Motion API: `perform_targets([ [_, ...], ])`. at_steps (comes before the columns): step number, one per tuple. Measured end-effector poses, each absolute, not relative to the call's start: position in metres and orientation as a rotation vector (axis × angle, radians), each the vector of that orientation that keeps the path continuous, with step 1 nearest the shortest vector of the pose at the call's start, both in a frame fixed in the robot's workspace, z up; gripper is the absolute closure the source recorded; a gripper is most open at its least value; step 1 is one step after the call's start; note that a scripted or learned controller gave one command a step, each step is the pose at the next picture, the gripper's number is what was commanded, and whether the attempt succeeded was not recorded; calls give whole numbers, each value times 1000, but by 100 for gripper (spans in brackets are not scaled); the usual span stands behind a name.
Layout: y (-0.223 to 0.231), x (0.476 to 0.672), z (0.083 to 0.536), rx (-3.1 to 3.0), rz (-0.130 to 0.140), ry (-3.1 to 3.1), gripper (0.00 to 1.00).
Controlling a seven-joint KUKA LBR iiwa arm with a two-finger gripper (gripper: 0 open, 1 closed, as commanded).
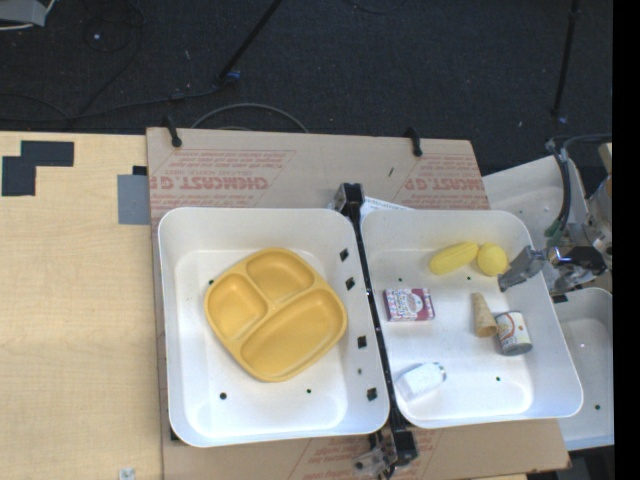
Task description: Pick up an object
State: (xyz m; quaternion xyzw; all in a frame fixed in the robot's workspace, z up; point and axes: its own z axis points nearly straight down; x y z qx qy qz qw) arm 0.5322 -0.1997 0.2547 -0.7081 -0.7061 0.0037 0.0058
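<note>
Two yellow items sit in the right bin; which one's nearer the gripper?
The round lemon, right of the longer yellow piece, lies closest to the gripper.

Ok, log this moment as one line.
gripper: right bin edge, by lemon | holding: nothing seen | yellow tray: left bin

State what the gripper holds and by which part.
Nothing is seen held. The gripper sits at the right bin's right edge, beside the lemon with no object between its fingers.

Bench point(60, 298): cardboard sheet point(300, 173) underneath two white bins point(190, 268), side by side.
</note>
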Motion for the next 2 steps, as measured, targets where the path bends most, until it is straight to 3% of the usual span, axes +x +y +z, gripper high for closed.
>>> perform_targets([
  [1, -199, 535, 261, -2221, 2, -2221, 0],
  [2, -201, 537, 197, -2216, 6, -2216, 0],
])
